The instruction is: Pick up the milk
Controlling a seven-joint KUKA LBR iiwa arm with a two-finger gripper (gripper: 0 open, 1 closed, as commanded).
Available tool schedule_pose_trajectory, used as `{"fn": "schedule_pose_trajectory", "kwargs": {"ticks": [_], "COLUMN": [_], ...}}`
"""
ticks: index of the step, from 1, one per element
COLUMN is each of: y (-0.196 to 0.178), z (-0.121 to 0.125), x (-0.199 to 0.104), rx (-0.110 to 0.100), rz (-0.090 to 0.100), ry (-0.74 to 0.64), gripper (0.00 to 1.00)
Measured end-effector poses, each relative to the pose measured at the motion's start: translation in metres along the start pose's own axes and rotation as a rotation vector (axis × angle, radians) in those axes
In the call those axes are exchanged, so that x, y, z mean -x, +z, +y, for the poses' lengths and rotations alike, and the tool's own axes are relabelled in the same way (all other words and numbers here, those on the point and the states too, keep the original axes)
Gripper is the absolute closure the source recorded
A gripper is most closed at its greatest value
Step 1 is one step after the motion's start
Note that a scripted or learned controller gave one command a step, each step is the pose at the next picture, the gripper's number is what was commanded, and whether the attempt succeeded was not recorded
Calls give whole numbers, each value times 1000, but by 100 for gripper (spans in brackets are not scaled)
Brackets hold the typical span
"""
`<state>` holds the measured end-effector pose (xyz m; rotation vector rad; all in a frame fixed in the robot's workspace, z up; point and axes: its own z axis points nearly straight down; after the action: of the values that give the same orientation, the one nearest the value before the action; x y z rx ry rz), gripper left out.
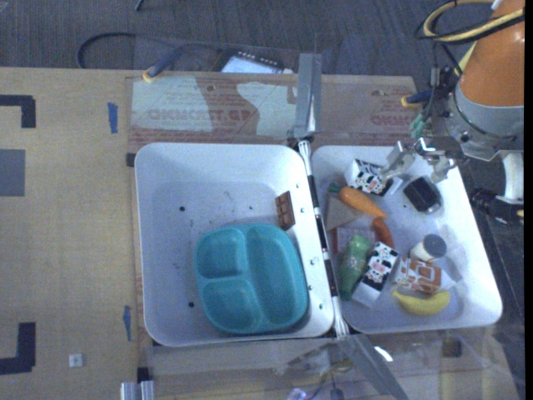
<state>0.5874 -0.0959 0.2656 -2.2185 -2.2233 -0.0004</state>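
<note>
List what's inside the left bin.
The left bin holds a teal divided tray and a small brown block at its right wall. Whatever lies beneath the tray is covered.

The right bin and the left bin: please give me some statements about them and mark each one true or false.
1. The teal divided tray lies in the left bin. True.
2. The banana lies in the left bin. False: it is in the right bin, near its front edge.
3. The carrot is in the right bin. True.
4. The gripper is above the left bin. False: it is over the right bin's far side.
5. A cow-patterned milk carton lies beside a green item. True.
</note>
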Motion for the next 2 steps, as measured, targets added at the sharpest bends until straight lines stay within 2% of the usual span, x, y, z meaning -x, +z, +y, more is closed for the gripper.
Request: {"fn": "schedule_pose_trajectory", "kwargs": {"ticks": [1, 2], "y": [136, 159], "z": [-93, -93], "x": [-5, 36], "rx": [0, 45], "rz": [0, 2], "ry": [113, 21], "gripper": [0, 0]}}
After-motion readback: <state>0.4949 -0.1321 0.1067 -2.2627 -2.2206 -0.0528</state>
